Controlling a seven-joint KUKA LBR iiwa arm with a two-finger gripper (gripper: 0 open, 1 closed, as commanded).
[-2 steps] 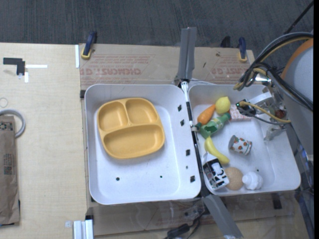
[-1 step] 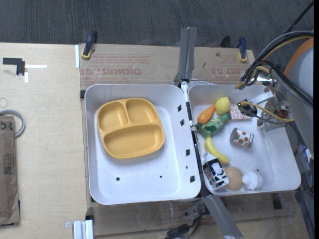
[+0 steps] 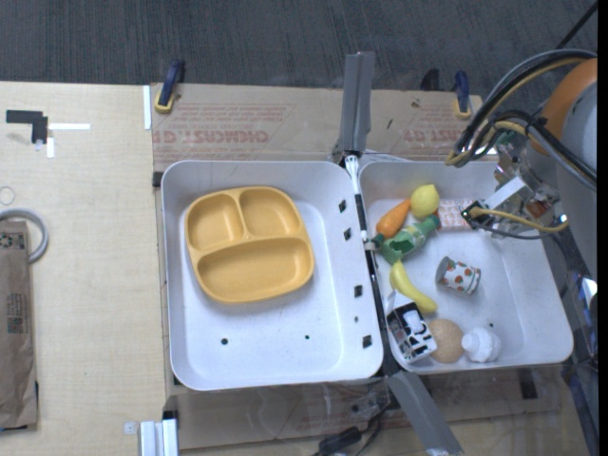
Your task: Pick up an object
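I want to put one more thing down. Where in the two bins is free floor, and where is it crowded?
Left bin: bare floor below and right of the yellow plate. Right bin: a bare patch right of the cup, above the white piece. Crowded along its left wall: lemon, carrot, banana.

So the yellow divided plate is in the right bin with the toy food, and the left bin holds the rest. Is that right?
Not quite. The camera view shows the yellow divided plate alone in the left bin. The toy food, including the carrot, lemon and banana, lies in the right bin, along with the rest of the small items.
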